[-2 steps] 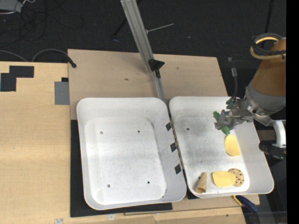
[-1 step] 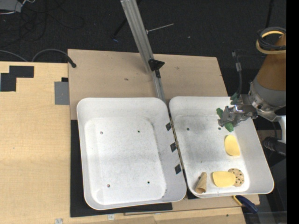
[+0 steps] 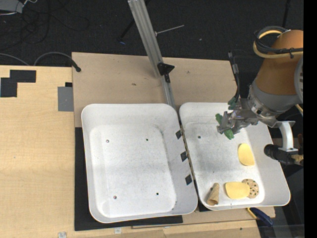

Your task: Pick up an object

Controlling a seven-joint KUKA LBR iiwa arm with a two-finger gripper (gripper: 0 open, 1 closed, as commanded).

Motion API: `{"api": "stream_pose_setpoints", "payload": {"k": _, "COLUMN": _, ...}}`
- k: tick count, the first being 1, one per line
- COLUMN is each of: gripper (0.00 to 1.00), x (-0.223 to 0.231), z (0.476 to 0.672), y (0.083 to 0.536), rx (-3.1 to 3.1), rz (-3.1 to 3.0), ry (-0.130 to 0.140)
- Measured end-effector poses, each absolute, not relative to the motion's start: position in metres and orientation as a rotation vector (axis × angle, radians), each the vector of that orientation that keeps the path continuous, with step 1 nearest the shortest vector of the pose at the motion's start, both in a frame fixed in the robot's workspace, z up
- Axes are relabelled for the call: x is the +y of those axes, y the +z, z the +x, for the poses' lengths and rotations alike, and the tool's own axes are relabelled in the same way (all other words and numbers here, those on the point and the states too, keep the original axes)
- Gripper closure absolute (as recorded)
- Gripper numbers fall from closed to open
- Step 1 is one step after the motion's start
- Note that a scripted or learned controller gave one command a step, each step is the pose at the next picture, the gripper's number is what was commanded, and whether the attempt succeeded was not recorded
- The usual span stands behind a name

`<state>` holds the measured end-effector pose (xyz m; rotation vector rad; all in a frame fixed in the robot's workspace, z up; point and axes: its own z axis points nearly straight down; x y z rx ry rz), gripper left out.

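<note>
A robotics lab: plywood bench (image 3: pixel 119 78), aluminium camera mast (image 3: pixel 148 38), loose cables (image 3: pixel 20 4) on dark floor.

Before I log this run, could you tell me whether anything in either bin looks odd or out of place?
Nothing stands out. The yellow oval piece, tan cone, yellow wedge and speckled cookie lie apart and intact in the right white bin.

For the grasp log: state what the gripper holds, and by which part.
Cannot be told: a green object sits right at the gripper, but the view is too small to confirm a hold.
</note>
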<state>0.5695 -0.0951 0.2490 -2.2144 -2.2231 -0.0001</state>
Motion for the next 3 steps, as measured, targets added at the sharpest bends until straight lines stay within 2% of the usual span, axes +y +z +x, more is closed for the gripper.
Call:
{"api": "stream_pose_setpoints", "payload": {"k": 2, "gripper": 1.0, "x": 0.001, "z": 0.551, "y": 0.248, "rx": -2.222, "rz": -2.213, "ry": 0.004}}
{"api": "stream_pose_setpoints", "payload": {"k": 3, "gripper": 1.0, "x": 0.057, "z": 0.551, "y": 0.25, "rx": -2.224, "rz": -2.213, "ry": 0.002}}
